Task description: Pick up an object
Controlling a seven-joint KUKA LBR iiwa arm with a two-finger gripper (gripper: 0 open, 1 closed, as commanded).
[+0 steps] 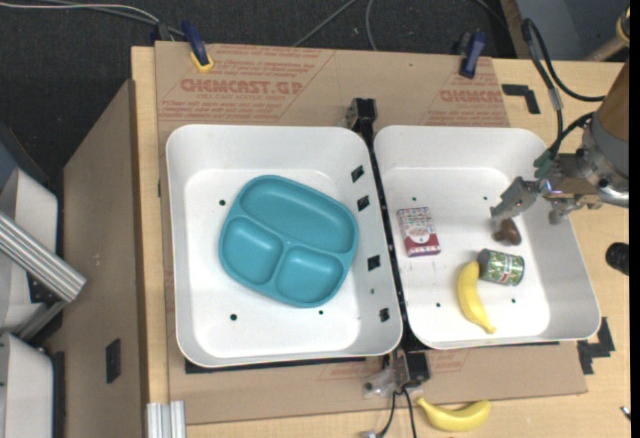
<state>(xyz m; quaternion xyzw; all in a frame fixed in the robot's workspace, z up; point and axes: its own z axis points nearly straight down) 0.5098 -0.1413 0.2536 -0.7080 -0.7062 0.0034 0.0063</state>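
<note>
The right bin holds a yellow banana, a green can lying on its side, a red and white packet and a small brown object. My gripper reaches in over the bin's right wall and hangs above its right part. It is open, its fingers spread, with nothing between them. The left fingertip sits just above the brown object, and the can lies a little below that.
A teal divided plate lies in the left bin. A second banana rests on the bench below the bins. Clamps and cables sit along the cardboard's far edge.
</note>
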